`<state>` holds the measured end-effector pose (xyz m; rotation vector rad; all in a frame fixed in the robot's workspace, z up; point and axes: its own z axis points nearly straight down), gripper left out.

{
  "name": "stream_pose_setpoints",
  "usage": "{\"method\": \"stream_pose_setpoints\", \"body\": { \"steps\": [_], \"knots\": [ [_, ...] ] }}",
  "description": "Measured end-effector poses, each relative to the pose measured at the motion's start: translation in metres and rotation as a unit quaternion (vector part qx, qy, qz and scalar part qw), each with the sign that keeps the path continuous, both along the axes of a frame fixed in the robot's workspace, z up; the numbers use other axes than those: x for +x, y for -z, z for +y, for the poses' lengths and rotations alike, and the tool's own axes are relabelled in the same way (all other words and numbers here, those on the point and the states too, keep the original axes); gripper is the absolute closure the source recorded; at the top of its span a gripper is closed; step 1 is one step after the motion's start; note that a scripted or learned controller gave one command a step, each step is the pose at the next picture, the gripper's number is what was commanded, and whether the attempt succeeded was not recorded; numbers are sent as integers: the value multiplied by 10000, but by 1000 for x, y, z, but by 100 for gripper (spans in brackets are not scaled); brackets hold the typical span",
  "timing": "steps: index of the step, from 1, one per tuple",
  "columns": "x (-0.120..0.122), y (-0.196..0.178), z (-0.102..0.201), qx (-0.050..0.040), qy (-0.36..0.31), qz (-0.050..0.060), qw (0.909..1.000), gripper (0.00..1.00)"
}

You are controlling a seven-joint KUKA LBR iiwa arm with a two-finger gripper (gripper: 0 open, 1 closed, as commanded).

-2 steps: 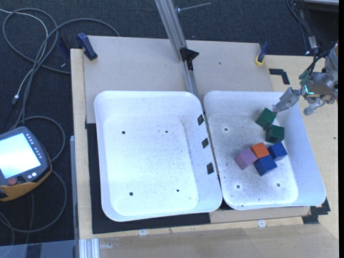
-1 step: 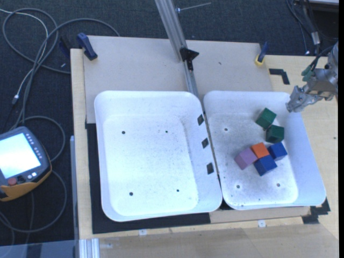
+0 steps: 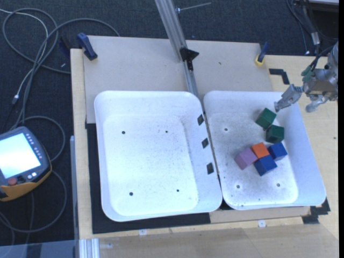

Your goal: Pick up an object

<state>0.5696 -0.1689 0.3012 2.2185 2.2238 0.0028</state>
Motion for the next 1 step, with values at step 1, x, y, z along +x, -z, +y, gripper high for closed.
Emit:
{"method": "stream_pose_setpoints", "body": {
  "steps": [1],
  "knots": [
    [18, 192, 14, 4, -2, 2, 10000, 0]
  ]
}}
